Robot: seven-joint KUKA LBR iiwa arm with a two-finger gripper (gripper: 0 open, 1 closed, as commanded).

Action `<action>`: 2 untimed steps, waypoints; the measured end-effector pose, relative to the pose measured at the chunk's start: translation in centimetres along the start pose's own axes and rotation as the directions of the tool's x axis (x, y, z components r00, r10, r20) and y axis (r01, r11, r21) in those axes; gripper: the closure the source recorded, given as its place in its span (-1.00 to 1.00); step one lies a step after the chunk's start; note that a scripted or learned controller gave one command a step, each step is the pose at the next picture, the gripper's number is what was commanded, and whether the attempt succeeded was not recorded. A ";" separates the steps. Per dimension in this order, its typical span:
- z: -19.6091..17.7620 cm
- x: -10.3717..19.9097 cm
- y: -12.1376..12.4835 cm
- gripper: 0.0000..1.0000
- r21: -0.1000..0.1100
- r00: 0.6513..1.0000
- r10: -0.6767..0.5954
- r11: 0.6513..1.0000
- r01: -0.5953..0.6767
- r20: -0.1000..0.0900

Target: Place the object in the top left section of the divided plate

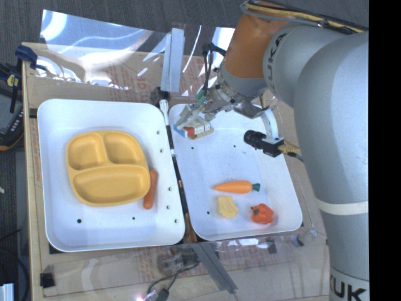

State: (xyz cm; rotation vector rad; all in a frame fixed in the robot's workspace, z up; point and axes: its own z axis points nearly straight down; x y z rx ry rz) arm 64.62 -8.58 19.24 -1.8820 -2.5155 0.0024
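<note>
A yellow divided plate (pixel 106 167) lies in the left bin (pixel 56 231), with two small sections along its far side and one large section nearer the front. My gripper (pixel 193 123) is down in the far left corner of the right bin (pixel 276 174). A small white and red object (pixel 199 130) sits right at its tip, partly covered by it. Whether the gripper holds that object is unclear.
An orange-red sausage (pixel 149 189) lies in the left bin against the plate's right edge. In the right bin's front half are a carrot (pixel 235 186), a pale yellow piece (pixel 227 207) and a red pepper-like item (pixel 262 213). The arm's bulk overhangs the right side.
</note>
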 end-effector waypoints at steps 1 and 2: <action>-5.1 12.8 -3.1 1.00 0.001 0.989 -0.146 0.989 0.146 -0.001; -5.1 12.7 -3.1 -1.00 0.001 0.989 -0.145 0.989 0.145 -0.001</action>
